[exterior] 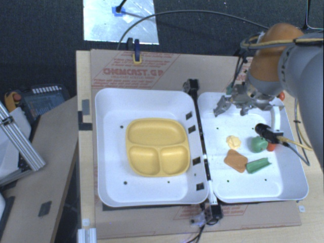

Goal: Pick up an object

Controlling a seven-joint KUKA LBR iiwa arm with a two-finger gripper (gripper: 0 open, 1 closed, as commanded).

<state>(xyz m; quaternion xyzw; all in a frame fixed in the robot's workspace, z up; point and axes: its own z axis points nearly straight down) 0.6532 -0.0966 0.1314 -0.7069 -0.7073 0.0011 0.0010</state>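
My gripper (234, 107) hangs over the far part of the right bin (291, 186), open, with nothing between its spread fingers (221, 107). Nearer the front of that bin lie several small toy foods. A pale yellow piece (233, 142) is closest to the gripper, below it. An orange-brown piece (236, 161) lies in front of that one. A long green piece (257, 164) lies to its right, touching or nearly touching it. A rounder green piece (258, 145) sits farther right with a small red-orange bit (272, 147) beside it.
The left bin (109, 135) holds a yellow divided plate (157, 147) in its middle. A black divider strip (198, 135) runs between the two bins. The grey arm with its orange band (273, 54) enters from the upper right. A side table (35, 166) stands at left.
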